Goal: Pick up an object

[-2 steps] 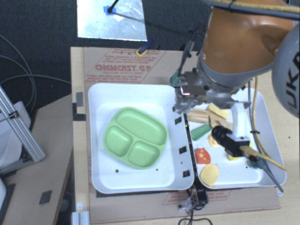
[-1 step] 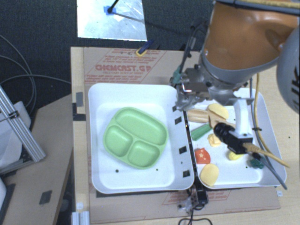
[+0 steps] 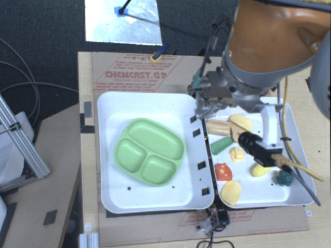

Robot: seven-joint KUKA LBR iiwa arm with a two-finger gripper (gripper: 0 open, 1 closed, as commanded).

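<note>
The right bin (image 3: 295,192) holds several toy food pieces. A beige stick (image 3: 217,126) lies at its left rim with a yellow piece (image 3: 241,122) beside it. Below them are a green cylinder (image 3: 221,144), a small yellow bit (image 3: 237,154), a red piece (image 3: 223,171), a yellow round piece (image 3: 231,191), another yellow piece (image 3: 260,170) and a dark teal piece (image 3: 283,178). My gripper (image 3: 208,106) hangs over the divide between the bins, just above the beige stick, under the big orange wrist band (image 3: 274,25). Nothing shows in its grasp.
The left bin (image 3: 111,107) carries a green divided plate (image 3: 149,151). Cardboard (image 3: 134,71) lies under both bins. A shiny sheet (image 3: 123,14) sits on the dark floor behind, and an aluminium frame (image 3: 20,143) stands at far left.
</note>
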